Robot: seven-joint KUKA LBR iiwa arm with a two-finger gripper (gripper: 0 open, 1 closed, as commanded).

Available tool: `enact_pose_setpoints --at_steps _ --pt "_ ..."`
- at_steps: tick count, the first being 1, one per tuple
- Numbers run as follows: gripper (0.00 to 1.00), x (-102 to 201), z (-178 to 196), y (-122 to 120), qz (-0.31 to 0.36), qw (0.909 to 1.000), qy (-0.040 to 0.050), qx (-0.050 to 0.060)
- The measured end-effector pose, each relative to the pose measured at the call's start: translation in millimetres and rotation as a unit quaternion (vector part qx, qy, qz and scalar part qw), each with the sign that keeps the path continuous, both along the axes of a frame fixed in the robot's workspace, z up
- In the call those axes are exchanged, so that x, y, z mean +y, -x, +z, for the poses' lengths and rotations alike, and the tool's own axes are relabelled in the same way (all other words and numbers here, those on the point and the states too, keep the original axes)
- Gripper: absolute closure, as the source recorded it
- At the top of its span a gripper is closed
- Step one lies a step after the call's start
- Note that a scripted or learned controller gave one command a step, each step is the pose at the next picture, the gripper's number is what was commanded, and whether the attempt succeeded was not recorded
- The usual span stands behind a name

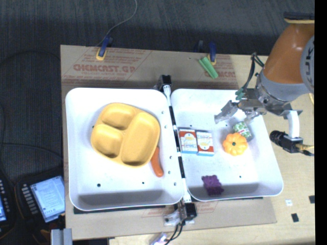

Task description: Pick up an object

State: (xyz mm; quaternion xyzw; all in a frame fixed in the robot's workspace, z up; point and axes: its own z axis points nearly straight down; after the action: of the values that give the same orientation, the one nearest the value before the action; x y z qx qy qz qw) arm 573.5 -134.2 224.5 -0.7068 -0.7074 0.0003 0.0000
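Observation:
In the right bin (pixel 265 182), my gripper (pixel 236 116) hangs over the far part, open, with nothing between its fingers. One grey finger (pixel 224 113) points left. A small green and white can (pixel 243 130) lies just below the gripper, touching an orange toy pumpkin (pixel 234 144). Two small boxes (pixel 196 141) with orange and blue print lie side by side at the bin's left. A purple lumpy object (pixel 212 184) sits near the front wall.
The left bin (pixel 76 188) holds a yellow divided plate (pixel 125 133) and an orange carrot (pixel 156 164) by its right wall. A green marker (pixel 208 67) lies on the cardboard behind the bins. The arm comes in from the right.

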Motion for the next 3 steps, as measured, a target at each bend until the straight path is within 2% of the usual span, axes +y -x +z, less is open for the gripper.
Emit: enact_pose_setpoints --at_steps 1,2,3 --pt "0.00 -24 -114 -27 -0.001 1.0000 -0.0001 0.002" --pt "0.00 -27 -132 48 0.000 0.9999 -0.0004 -0.010" --pt "1.00 -28 -119 46 0.000 0.9999 -0.0007 -0.013"
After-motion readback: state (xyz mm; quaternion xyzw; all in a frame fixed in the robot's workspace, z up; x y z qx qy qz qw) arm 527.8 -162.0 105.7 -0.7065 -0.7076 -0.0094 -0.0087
